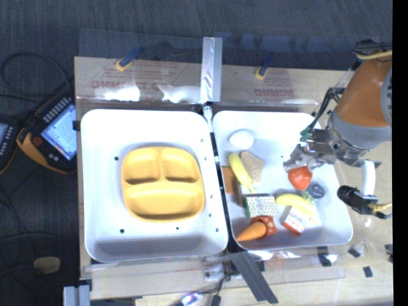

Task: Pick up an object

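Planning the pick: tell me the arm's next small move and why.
Probably lower the pincer straight down a little: it sits just above the tomato in the right bin, and no object is seen between its fingers.

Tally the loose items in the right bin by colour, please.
White: 1, egg
Tan: 1
Yellow: 2, bananas
Orange-red: 2, tomato, carrot
Grey: 1, disc
Printed boxes: 2
Total: 9

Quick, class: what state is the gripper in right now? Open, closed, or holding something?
Gripper: cannot be told; it sits low in the right bin, right over the tomato.
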You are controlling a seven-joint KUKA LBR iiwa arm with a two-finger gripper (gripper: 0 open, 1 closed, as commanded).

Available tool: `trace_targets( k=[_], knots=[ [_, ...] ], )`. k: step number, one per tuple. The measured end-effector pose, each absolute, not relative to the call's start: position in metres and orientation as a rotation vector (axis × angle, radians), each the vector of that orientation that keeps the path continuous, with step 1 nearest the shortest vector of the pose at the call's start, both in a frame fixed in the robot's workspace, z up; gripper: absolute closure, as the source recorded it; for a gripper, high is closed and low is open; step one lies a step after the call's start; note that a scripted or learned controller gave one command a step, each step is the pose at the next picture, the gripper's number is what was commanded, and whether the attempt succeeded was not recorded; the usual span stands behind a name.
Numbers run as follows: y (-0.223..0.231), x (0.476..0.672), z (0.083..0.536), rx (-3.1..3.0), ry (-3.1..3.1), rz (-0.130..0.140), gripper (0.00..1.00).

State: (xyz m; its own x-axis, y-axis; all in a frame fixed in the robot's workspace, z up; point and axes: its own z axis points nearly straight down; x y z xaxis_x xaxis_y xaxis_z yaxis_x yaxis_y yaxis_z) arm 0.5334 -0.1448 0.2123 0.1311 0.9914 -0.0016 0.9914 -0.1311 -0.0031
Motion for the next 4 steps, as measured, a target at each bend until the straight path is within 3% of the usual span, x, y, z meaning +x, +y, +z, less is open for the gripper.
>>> trace_targets(
  k=[1,2,3,4],
  knots=[
    [-0.135,0.533,0.093,-2.264,-2.182,-0.003,1.0],
    [-0.135,0.533,0.092,-2.262,-2.182,-0.002,0.0],
    [-0.174,0.503,0.097,-2.203,-2.246,-0.053,0.0],
    [-0.161,0.488,0.109,-2.101,-2.348,-0.01,0.0]
  ],
)
